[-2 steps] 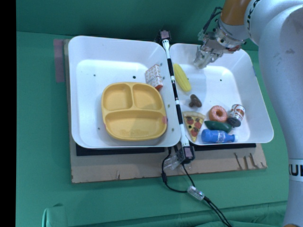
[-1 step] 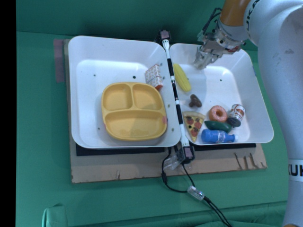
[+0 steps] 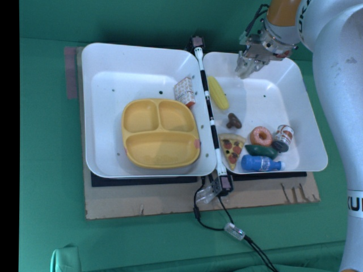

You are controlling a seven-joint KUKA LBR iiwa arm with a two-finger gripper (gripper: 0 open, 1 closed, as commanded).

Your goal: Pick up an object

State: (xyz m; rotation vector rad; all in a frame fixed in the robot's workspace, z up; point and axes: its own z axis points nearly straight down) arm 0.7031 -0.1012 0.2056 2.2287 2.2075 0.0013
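Note:
My gripper (image 3: 246, 70) hangs over the far edge of the right bin (image 3: 295, 95), above bare bin floor. Nothing shows between its fingers. In that bin lie a yellow corn cob (image 3: 218, 93), a small brown piece (image 3: 233, 120), a pizza slice (image 3: 231, 149), a donut (image 3: 261, 135), a small can (image 3: 283, 136), a dark green vegetable (image 3: 261, 150) and a blue bottle (image 3: 261, 163). The corn cob is the closest, to the lower left of the gripper.
The left bin (image 3: 108, 84) holds a yellow divided plate (image 3: 160, 133) and a small red and white box (image 3: 185, 90) near the divider. A black and white bar (image 3: 207, 103) runs between the bins. Cables (image 3: 227, 225) trail off the front of the cardboard base.

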